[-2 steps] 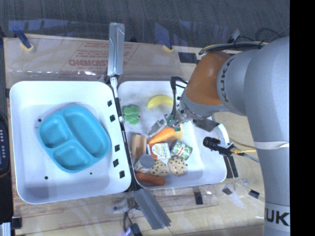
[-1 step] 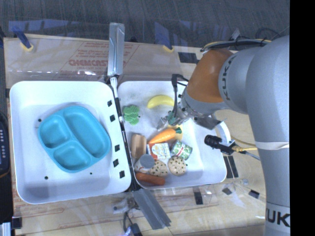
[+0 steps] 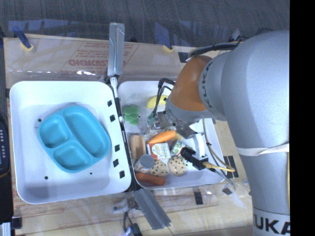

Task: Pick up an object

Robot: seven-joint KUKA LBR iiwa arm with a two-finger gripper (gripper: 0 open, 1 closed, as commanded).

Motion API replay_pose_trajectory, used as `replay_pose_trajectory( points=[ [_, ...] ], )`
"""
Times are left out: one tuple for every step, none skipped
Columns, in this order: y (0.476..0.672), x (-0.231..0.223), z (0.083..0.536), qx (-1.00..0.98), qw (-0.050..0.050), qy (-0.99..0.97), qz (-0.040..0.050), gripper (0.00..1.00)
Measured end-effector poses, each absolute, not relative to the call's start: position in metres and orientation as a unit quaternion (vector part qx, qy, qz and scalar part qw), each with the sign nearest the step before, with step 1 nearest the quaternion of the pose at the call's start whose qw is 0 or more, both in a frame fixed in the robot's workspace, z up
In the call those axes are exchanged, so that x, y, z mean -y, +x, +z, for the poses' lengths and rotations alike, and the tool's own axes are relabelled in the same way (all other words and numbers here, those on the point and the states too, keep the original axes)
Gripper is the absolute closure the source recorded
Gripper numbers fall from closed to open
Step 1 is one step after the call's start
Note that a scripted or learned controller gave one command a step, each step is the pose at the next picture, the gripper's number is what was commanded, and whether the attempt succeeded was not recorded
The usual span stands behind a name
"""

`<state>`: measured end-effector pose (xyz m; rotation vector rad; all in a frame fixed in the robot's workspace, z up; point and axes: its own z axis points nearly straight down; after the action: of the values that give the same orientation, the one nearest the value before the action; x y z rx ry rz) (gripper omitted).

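Two shallow white bins sit side by side on the bench, and the grey KUKA arm (image 3: 256, 112) with its orange band (image 3: 189, 90) reaches in from the right over the right bin (image 3: 135, 90). The left bin (image 3: 29, 181) carries a blue divided plate (image 3: 74, 137), lying flat and slightly turned near its middle. The right bin is crowded with small toy foods. The gripper (image 3: 160, 122) is low among them at the bin's centre, just above an orange carrot (image 3: 162, 136), but the wrist hides its tips and whether the claw is clenched or released cannot be told. Nothing is seen between its tips. A green leafy piece (image 3: 131, 114) lies near the divider at the bin's left side, and a yellow item (image 3: 156, 102) peeks out beside the wrist. Below the carrot, a tan bread-like piece (image 3: 137, 145) rests by the left wall, two speckled cookies (image 3: 168, 166) lie side by side, and a red-orange sausage (image 3: 150, 179) lies along the near wall.
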<state>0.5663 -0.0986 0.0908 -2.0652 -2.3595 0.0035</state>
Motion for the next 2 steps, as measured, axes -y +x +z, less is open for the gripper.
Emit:
replay_pose_trajectory(
  points=[
    [0.524,0.096,0.092,0.875,-0.001,-0.484,0.0002,1.00],
    [0.573,0.053,0.195,0.839,-0.002,-0.544,-0.0014,1.00]
  ],
)
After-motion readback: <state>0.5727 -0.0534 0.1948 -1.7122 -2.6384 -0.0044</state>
